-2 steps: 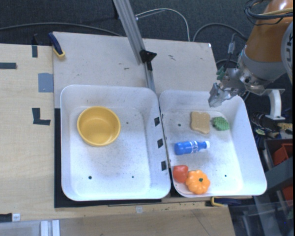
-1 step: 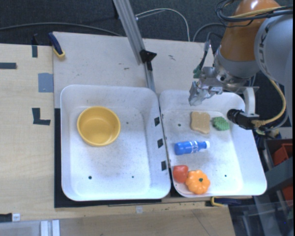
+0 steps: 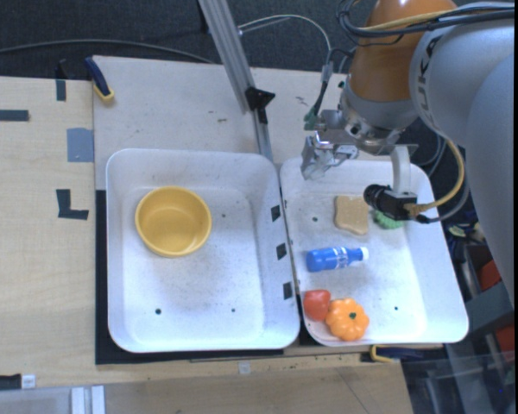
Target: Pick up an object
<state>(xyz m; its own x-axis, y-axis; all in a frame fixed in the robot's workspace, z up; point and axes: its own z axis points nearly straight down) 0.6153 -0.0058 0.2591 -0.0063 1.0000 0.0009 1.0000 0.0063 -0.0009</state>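
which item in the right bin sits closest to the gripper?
The tan, bread-like slice, in the right bin's upper middle just below the gripper. The blue bottle, red tomato-like piece and orange pumpkin lie farther toward the near edge.

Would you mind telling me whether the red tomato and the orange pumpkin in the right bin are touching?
Touching. The camera view shows the red tomato pressed against the orange pumpkin at the right bin's near edge, no white floor between them.

Grey arm (image 3: 475, 67) with glossy orange band, black cables, metallic pincer (image 3: 321, 164).
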